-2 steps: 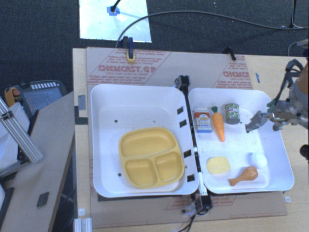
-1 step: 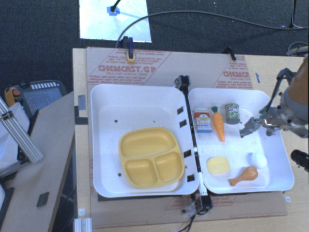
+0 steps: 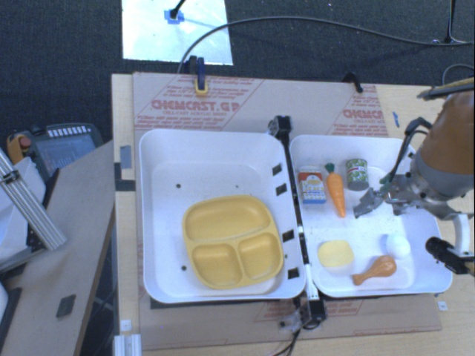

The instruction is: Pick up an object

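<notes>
The right bin [image 3: 371, 150] holds a small red-and-orange box [image 3: 312, 185], a carrot [image 3: 337, 193], a green can [image 3: 357, 173], a flat yellow round piece [image 3: 335, 254], a white egg [image 3: 397, 245] and a brown drumstick [image 3: 375, 270]. My gripper [image 3: 380, 202] hangs over the middle of this bin. It is just right of the carrot, below the can and above the egg. It looks open, and nothing shows between its fingers.
The left bin [image 3: 159, 199] carries a yellow divided plate [image 3: 232, 239]. A black divider strip [image 3: 288, 199] runs between the two bins. The arm [image 3: 445, 147] covers the right bin's far right side. A grey ramp and a pendant lie off the bench at the left.
</notes>
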